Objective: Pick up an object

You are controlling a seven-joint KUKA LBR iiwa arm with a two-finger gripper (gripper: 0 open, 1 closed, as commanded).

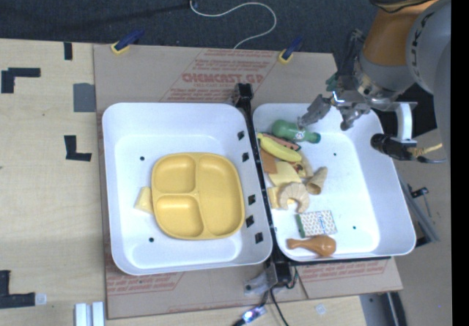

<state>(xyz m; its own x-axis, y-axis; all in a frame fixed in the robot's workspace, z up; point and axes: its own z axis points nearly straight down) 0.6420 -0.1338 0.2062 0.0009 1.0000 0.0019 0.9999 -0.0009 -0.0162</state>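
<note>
Green toy vegetable [291, 130] lying at the far left corner of the right bin [381, 193], a red-tipped end pointing toward the bin's middle. The gripper [330, 113] stands just above and to the right of it; one long finger [314, 110] slants down to the green piece's right end and appears to touch or overlap it, while the second finger [349, 118] hangs well to the right over bare bin floor. The jaws are thus spread apart, with nothing clamped between them. Directly in front of the green piece lies a yellow banana [279, 147], touching an orange-brown piece [270, 164] along the bin's left wall. Nearer the viewer sit a cluster of tan pastry-like shapes [292, 193] and a small cone [316, 180], then a pale printed packet [316, 223], and at the front edge a brown drumstick [314, 245]. The grey arm with its orange band [392, 31] enters from the upper right. The left bin [124, 134] holds a yellow divided plate [198, 195] with three compartments; a pale yellow wedge [143, 200] shows at its left rim, partly under the plate. Both bins rest on a cardboard sheet [212, 72] laid over the wooden worktop [37, 171]. Blue-and-yellow clips [127, 41] sit at the cardboard's far edge, and a thin white cable [242, 13] loops across the dark floor behind.
</note>
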